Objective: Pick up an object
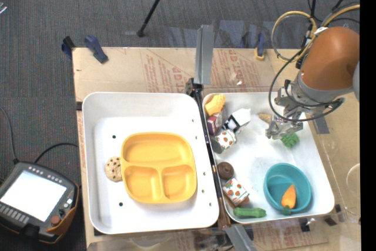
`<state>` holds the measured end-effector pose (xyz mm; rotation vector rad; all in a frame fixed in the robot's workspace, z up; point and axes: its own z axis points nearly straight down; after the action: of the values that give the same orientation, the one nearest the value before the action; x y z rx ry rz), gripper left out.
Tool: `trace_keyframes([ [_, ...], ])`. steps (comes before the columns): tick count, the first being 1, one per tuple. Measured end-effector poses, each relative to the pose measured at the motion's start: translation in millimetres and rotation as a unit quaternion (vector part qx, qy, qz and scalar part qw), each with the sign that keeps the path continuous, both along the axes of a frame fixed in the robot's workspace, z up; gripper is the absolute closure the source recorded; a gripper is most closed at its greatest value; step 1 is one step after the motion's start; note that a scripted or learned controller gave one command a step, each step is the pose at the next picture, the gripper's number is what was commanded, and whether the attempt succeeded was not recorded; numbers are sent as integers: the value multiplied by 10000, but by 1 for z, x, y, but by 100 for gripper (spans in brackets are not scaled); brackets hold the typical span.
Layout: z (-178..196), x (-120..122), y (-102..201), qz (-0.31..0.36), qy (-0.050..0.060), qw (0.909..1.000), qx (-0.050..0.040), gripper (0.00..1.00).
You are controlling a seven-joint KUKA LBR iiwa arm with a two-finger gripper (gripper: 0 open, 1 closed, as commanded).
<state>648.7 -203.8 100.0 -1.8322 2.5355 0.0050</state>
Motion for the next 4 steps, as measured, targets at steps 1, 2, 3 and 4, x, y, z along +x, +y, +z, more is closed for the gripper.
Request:
trace_keyframes([
  [1, -13, -65, -5, 293, 47, 9996, -28, 100],
  [2, -13, -65, -5, 300, 42, 9995, -30, 0],
  [3, -12, -71, -4, 2329, 18, 9725, -37, 0],
  [4, 2, -113, 19, 2466, -240, 9687, -152, 0],
])
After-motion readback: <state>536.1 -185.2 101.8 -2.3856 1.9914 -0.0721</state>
